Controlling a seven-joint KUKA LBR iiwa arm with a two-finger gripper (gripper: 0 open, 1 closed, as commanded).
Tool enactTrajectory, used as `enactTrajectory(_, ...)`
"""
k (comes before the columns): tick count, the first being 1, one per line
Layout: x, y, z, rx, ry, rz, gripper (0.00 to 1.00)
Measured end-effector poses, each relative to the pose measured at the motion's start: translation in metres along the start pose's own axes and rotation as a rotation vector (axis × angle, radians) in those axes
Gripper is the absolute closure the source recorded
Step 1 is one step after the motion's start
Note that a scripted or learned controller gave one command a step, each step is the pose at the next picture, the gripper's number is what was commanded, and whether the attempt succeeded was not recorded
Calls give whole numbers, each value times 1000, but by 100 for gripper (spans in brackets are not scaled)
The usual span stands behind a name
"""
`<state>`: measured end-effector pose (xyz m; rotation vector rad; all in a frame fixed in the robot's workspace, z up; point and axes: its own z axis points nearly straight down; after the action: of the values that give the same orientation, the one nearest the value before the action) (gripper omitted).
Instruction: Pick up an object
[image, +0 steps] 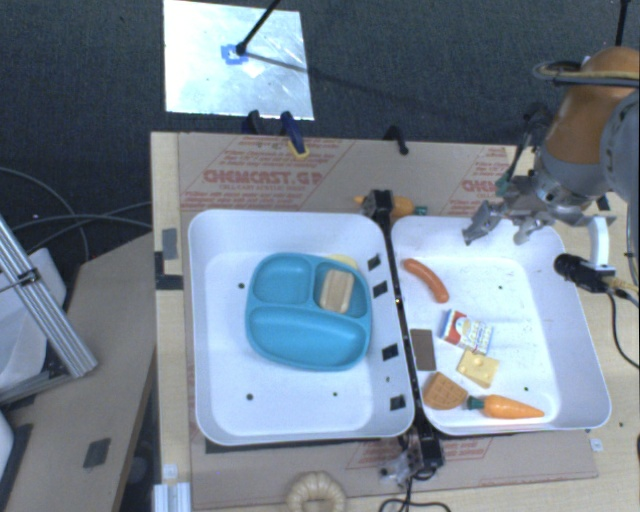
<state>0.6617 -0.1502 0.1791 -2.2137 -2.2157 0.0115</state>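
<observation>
two white bins sat side by side at mid-frame. the left bin (215, 400) held a blue tray (300, 330) with a tan block (336, 291) in its upper right compartment. the right bin (570, 350) held a sausage (426, 279), a small packet (467, 331), a cheese piece (478, 369), a brown wedge (444, 392) and a carrot (505, 406). the gripper (501, 224) hung open over the right bin's upper edge.

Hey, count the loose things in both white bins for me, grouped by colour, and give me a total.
Orange: 2, long toy sausage, toy carrot with green tip
Blue: 1, divided plastic plate
Tan or brown: 3, bread slice on the plate, round cookie piece, dark flat bar
Yellow: 1, cheese wedge
Red and white: 1, small packet
Total: 8
</observation>
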Motion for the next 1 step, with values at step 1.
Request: enactTrajectory(1,0,3,-9,-13,-2,-2,0)
